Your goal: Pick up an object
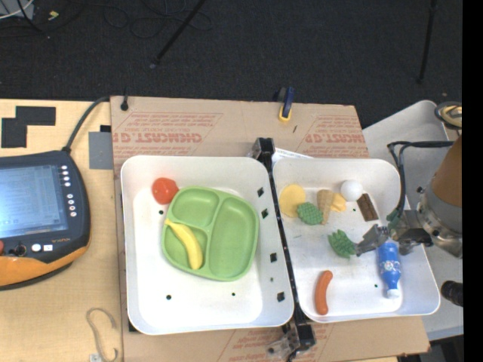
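Dark carpet with cables lies behind the worktop [45,308], whose left edge carries a teach pendant [38,213]. Two white bins sit side by side on cardboard.

Left bin [143,300]: a green divided plate [223,240] near its middle with a banana [186,245] in the plate's left compartment, and a red tomato [164,190] touching the plate's upper left rim.

Right bin [355,308]: near the back edge a yellow lemon-like piece [293,196], a green leafy piece [309,214], an ice-cream cone [325,204], a white egg [351,189] and a brown bar [367,207]. A green broccoli piece [342,243] lies mid-bin, a sausage [323,291] near the front edge, and a blue bottle [389,268] by the right edge.

The hand [375,241] hangs just beside the broccoli and above the bottle's top; whether it is spread or closed I cannot tell.
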Motion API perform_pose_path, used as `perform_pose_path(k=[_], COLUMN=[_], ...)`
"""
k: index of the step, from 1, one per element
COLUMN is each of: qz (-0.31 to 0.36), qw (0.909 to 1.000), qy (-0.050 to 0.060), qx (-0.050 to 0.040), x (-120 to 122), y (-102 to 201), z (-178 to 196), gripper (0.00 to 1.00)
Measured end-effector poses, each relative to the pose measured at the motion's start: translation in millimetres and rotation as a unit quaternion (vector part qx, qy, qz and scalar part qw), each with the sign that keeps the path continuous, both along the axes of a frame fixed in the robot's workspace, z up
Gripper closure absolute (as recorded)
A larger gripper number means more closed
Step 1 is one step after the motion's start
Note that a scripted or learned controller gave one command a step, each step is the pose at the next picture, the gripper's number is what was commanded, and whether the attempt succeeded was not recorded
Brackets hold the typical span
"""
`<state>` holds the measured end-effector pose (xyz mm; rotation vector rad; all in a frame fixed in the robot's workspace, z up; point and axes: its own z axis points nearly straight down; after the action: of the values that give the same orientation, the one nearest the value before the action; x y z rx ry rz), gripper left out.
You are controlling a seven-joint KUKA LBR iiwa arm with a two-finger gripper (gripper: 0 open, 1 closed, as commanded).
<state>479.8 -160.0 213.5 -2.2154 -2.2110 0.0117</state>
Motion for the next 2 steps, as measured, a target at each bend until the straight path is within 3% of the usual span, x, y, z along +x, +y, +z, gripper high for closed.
perform_pose_path(k=[1,2], qz=[0.001,0.002], qw=[1.0,1.0], qy=[-0.005,-0.003], qx=[-0.0007,0.0001], x=[2,4], y=[0,-3], z=[5,-58], gripper=[0.0,0.0])
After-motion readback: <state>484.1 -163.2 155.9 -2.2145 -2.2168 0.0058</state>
